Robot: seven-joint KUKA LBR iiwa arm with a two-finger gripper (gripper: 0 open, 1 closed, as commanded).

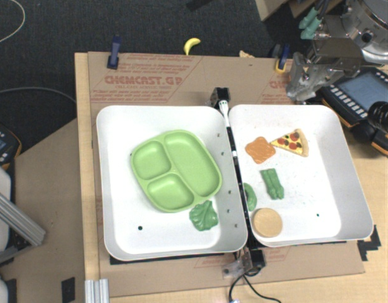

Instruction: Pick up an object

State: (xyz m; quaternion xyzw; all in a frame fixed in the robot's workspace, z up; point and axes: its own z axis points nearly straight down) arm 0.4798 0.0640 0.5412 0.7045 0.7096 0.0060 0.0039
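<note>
we take the task's thing to be any of the small toy foods in the right bin (345, 169); the pizza slice (291, 142) lies toward the far side, the orange toast-like piece (260, 149) just beside it on its left, the green bean pod (272, 184) nearer the middle, and the round tan cookie (267, 222) near the front edge; all look like light, stiff moulded plastic, probably smooth and a little slippery, none fragile; the flat ones sit low on the bin floor, so we judge the pod the easiest, taken across its narrow width, while the pizza would want a pinch across its two long edges; a green piece (248, 196) sits right against the divider (231, 163) between the bins, awkward to reach; in the left bin (111, 169) a green divided plate (175, 170) fills the middle with a leafy green toy (204, 216) touching its near rim; the gripper (302, 81) hangs beyond the far edge of the right bin, over the cardboard on the table (143, 81), and we cannot tell how it is set; nothing stands between it and the pizza.
</note>
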